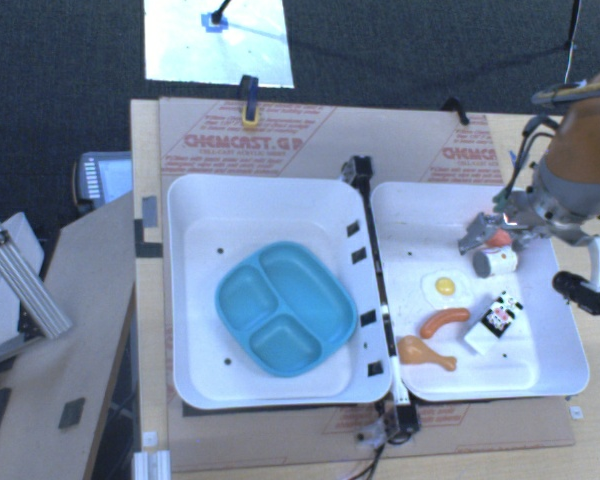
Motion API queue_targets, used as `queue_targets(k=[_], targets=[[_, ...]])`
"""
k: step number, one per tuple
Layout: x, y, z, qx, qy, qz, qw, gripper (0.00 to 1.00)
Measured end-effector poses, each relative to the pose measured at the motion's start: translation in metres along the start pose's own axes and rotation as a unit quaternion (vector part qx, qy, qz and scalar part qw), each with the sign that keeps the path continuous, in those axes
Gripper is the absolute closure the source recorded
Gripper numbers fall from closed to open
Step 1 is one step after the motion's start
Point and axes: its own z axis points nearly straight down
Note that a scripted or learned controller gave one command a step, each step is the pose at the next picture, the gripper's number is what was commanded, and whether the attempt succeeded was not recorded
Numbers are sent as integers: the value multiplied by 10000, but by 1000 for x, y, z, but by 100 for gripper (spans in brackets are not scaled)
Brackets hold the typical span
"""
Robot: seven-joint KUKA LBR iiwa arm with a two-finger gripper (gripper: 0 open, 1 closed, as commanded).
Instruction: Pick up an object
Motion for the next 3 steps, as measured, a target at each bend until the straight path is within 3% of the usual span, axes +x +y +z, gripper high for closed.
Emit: queue_targets(k=[1, 2, 3], targets=[[-6, -6, 57, -62, -42, 12, 10000, 0], [-5, -2, 57, -114, -39, -4, 9999, 0], [-7, 0, 48, -126, -58, -1, 9999, 100]])
